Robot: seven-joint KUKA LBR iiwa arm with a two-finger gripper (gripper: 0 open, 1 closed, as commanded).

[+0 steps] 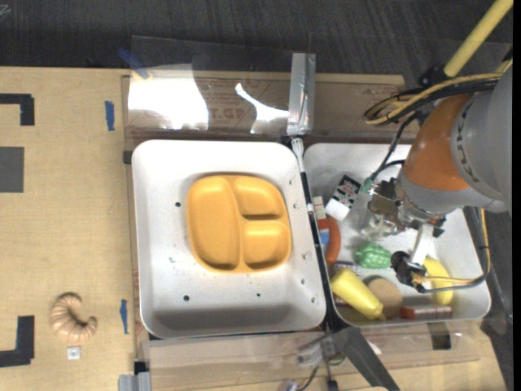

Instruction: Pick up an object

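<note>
**Over the right bin, the arm hangs above a small heap of toys**

On the bench sit two white bins side by side. The left bin (155,300) holds one thing, a yellow divided tray (238,221) with three compartments, lying flat near the middle. The right bin (476,300) holds the clutter: one green knobbly toy (374,257), one yellow bottle-shaped piece (356,291) at the near left, one brown rounded lump (387,293) touching it, one yellow banana-like piece (440,277) towards the right, one red stick (419,309) along the near wall, one orange-red piece (333,236) against the left wall, and one small dark card (347,189) further back.

The gripper (389,218) is low over the middle of the right bin, and from here I cannot tell whether its fingers are apart or together. The green knobbly toy lies just beside it on the near side; the other pieces lie nearer the front wall.

Outside the bins, one tan curled toy (73,316) rests on the cardboard at the left.
</note>
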